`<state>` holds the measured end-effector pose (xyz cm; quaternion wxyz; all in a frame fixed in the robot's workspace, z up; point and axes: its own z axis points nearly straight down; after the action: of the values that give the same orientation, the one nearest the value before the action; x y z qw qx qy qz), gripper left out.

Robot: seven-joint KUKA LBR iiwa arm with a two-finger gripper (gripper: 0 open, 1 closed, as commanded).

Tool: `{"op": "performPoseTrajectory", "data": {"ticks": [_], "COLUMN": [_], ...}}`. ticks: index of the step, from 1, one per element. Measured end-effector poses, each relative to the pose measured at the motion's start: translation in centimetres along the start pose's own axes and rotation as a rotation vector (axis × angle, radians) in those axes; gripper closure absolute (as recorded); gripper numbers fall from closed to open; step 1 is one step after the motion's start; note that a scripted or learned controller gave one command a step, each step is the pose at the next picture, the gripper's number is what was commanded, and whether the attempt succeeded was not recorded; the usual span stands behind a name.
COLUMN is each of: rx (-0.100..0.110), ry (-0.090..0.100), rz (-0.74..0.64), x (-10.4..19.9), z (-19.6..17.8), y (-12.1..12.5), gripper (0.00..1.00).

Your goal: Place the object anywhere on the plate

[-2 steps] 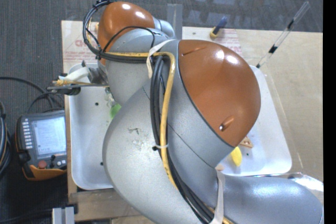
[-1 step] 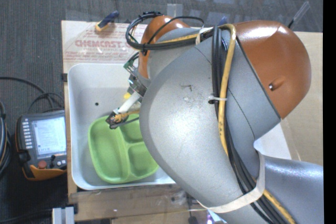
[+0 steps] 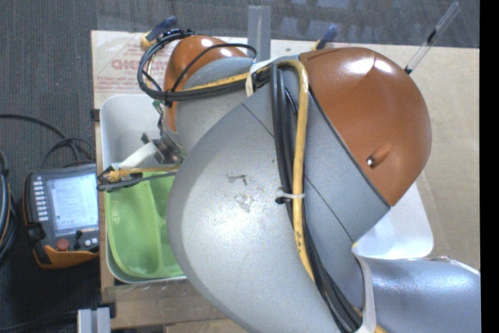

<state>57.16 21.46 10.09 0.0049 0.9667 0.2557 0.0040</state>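
Note:
The grey arm with its orange band [image 3: 366, 121] covers most of the view and reaches across to the left bin [image 3: 117, 117]. My gripper [image 3: 160, 146] hangs over that bin, just above the far edge of the green plate [image 3: 140, 234], and is mostly hidden by the wrist. A thin dark and yellowish piece [image 3: 121, 177] sticks out to the left at the plate's far edge. I cannot tell whether it is the object or part of the gripper. The plate lies in the near half of the left bin, its right part hidden under the arm.
A corner of the right bin [image 3: 405, 242] shows beneath the arm. A teach pendant [image 3: 62, 208] with cables lies on the floor left of the bench. A black and yellow cable loop [image 3: 168, 62] runs along the wrist.

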Motion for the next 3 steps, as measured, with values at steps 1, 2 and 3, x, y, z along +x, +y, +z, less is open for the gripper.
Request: {"op": "performPoseTrajectory", "data": {"ticks": [1,2,3], "rx": [0.007,0.013,0.012], "ry": [-0.007,-0.011,-0.012], "rz": [-0.398,-0.001,0.274], "x": [-4.1,-3.5,-6.9], "z": [-7.5,-8.7,0.0], "y": [-4.2,-2.5,-6.0], "gripper": [1.0,1.0,1.0]}}
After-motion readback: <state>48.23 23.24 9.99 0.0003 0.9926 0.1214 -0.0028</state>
